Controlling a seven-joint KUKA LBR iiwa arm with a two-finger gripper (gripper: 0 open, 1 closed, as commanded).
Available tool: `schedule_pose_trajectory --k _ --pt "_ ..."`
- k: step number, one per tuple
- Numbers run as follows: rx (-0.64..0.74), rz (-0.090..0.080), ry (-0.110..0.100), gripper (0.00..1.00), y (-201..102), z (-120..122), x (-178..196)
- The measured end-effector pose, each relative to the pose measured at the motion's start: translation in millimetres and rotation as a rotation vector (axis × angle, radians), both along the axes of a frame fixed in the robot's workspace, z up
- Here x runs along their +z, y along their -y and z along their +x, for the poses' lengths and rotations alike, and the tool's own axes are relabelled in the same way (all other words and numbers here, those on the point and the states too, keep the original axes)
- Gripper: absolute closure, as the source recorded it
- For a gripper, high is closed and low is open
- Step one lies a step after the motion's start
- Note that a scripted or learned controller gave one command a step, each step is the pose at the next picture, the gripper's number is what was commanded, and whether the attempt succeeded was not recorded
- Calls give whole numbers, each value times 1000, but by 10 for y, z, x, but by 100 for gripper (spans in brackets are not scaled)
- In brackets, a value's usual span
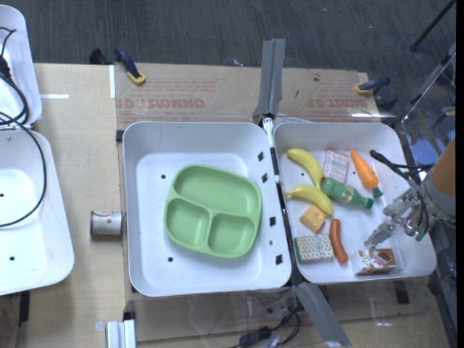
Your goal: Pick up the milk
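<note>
The milk [377,261] is a small white carton with brown and red print. It lies on its side in the front right corner of the right bin [409,165]. My gripper [378,228] reaches in from the right and hangs just above and behind the carton, pointing down towards it. Its fingers [374,238] stand open with nothing between them, and the lower fingertip is close to the carton's top edge.
The right bin also holds two bananas [307,167], a pink box [335,164], a carrot [364,168], a green bottle [346,192], a cheese wedge [313,217], a sausage [338,240] and a cracker box [313,248]. A green divided plate [213,210] lies in the left bin [138,194].
</note>
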State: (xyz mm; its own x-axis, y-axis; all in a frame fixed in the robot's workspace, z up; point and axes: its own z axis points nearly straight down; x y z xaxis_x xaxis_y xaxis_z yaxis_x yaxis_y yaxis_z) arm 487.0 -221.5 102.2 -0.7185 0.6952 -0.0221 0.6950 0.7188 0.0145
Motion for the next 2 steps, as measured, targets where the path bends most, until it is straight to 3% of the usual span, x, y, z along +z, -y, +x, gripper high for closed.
schedule_pose_trajectory --k 2 --pt "366 -12 18 0 -58 77 33"
